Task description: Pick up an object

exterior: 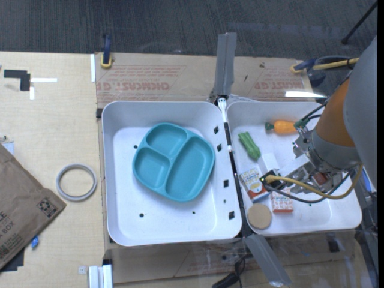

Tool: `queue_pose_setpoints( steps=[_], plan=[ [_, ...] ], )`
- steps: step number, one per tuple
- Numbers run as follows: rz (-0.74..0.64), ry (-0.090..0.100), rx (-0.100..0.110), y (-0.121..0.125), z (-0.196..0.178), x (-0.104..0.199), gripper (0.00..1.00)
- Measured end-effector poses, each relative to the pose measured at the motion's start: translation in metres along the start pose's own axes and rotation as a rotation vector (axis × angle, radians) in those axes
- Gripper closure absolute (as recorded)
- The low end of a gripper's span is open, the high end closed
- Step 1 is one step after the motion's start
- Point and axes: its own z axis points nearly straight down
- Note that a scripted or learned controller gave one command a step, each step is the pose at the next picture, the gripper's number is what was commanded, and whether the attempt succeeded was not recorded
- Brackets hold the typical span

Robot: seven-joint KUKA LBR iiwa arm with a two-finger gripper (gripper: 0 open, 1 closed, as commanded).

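Note:
In the right bin (342,218), my gripper (305,177) hangs low over the floor, right of centre, with the grey arm and its orange band above it. A small red and white packet (282,204) lies just below and left of the gripper. A white and orange carton (252,183) lies further left. Near the front wall sits a round tan disc (260,216). A green pod-shaped piece (249,144) and an orange carrot-like piece (282,126) lie toward the back. I see nothing held in the gripper.
The left bin (120,215) holds a blue divided plate (174,161). A grey divider bar (225,65) runs between the bins. A tape ring (76,181) and a brown box (21,209) lie on the bench to the left.

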Motion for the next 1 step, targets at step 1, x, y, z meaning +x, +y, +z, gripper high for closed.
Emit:
queue_pose_setpoints(
  steps=[1],
  plan=[
    [-0.004, -0.009, 0.002, 0.0005, -0.0054, 0.0, 1.0]
  ],
)
